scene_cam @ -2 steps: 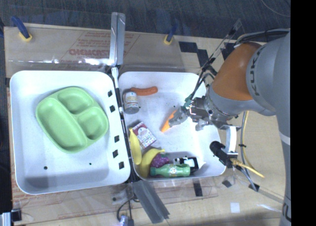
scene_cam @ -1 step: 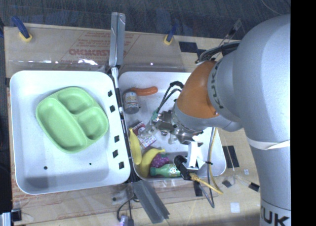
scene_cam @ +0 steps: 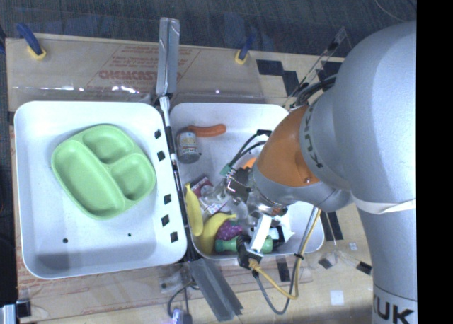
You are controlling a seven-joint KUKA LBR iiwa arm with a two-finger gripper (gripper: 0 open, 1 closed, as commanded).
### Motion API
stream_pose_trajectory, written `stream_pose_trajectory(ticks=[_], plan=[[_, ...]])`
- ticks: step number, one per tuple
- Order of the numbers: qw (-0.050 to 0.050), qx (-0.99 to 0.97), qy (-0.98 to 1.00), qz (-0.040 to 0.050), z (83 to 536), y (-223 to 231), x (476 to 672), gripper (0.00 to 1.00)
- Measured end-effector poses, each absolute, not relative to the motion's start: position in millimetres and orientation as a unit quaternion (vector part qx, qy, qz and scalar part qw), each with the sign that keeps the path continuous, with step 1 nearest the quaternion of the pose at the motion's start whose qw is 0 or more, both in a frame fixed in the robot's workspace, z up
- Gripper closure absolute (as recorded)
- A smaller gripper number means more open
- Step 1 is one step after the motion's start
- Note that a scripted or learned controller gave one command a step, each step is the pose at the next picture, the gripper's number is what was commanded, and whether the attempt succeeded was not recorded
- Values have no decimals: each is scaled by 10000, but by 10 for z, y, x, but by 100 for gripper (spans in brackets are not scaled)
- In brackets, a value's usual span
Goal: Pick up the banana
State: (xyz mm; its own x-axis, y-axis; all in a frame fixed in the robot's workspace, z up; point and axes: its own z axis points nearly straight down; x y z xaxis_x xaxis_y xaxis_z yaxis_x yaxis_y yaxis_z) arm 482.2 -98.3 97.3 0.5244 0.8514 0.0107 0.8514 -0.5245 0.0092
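Grey arm (scene_cam: 375,124) over white bins (scene_cam: 28,174) on wooden bench (scene_cam: 85,61).

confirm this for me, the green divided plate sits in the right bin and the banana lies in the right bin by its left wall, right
Not quite. The camera view shows the green divided plate in the left bin, not the right one. The banana does lie in the right bin by its left wall.
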Motion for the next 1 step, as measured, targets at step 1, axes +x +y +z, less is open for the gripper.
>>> stream_pose_trajectory(ticks=[1], plan=[[-10,7602,6497,-4,2096,-292,4769,0]])
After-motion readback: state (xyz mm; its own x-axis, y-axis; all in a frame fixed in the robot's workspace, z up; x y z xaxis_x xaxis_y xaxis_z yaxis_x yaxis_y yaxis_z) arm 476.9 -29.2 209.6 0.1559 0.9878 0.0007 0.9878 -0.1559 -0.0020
